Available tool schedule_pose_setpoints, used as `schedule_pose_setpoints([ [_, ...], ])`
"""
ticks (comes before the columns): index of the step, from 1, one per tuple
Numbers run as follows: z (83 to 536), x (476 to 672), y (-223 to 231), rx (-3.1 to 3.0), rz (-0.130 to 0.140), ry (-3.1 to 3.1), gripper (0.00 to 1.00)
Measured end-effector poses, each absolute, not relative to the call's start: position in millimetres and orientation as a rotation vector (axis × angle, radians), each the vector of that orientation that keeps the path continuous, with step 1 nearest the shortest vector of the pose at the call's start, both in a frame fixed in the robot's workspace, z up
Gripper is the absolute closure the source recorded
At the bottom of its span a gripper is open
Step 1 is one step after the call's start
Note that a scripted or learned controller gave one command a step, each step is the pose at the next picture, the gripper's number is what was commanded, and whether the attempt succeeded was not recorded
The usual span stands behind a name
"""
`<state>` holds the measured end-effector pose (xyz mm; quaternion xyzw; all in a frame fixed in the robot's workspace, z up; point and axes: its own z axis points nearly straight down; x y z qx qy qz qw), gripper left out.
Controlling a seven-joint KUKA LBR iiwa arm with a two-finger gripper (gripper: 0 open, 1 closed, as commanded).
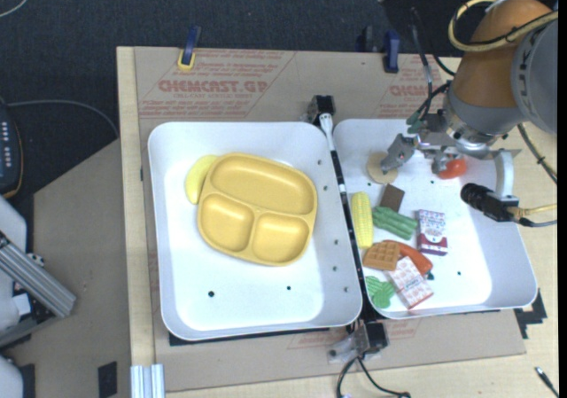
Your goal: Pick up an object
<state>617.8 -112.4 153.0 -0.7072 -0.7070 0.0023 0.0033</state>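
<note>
The right bin (509,263) holds several toy foods: a corn cob (361,219), a brown block (391,199), a green pod (394,223), a waffle (384,255), a pink-white carton (431,231), a red-white packet (411,284) and a small red piece (453,167). My gripper (418,155) hangs over the bin's far part, open, nothing between its fingers. Its left finger (396,154) stands over a tan disc (379,174). The red piece lies just right of the other finger.
In the left bin (177,281) lies a yellow divided plate (257,208), with a yellow piece (197,176) at its left edge. A black divider (341,201) runs between the bins. A black cable connector (483,199) hangs over the right bin's right side.
</note>
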Motion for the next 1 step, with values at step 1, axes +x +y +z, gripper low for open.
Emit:
schedule_pose_setpoints([
  [1, 93.8, 609.8, -105.7, -2.217, 0.006, -2.217, 0.00],
])
